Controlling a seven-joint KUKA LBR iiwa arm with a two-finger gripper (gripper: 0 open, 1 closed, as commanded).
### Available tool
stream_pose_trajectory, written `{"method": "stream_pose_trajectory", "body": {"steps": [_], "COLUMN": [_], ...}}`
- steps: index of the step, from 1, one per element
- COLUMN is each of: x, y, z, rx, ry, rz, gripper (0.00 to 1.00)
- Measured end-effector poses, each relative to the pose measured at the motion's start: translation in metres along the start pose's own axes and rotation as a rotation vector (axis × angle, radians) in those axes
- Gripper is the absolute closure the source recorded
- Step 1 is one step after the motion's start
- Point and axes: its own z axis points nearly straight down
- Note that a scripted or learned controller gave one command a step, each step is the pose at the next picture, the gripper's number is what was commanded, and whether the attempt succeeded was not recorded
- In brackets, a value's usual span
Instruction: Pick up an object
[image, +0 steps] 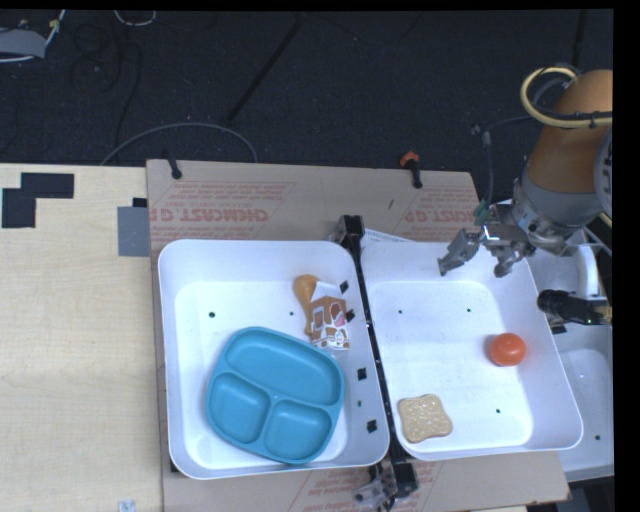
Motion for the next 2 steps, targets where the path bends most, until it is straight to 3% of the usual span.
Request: {"method": "stream_pose_trajectory", "body": {"steps": [1, 2], "x": [0.0, 0.001], "y": [0.002, 0.012], "z": [-0.009, 0.039], "rx": [-0.015, -0.01], "ry": [-0.002, -0.002], "rz": [-0.002, -0.005], "gripper": [0.0, 0.0]}}
